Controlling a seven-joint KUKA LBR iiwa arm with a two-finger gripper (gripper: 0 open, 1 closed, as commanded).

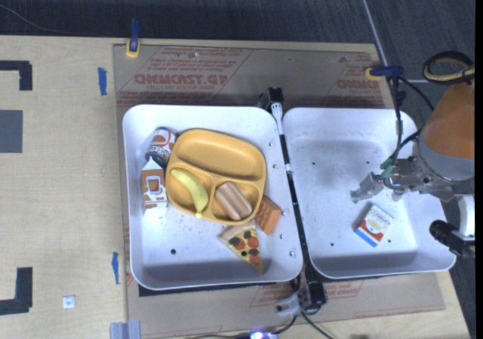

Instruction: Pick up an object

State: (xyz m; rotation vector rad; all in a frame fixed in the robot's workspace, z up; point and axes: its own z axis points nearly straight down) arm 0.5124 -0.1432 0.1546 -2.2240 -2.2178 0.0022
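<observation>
The gripper (367, 188) is hovering over the right bin (332, 254), fingers spread and gripping nothing, just above the small carton (374, 225) lying near the bin's front right. The approach looks underway; next calls for descending and closing. The carton's long axis is running diagonally, upper right to lower left.
</observation>
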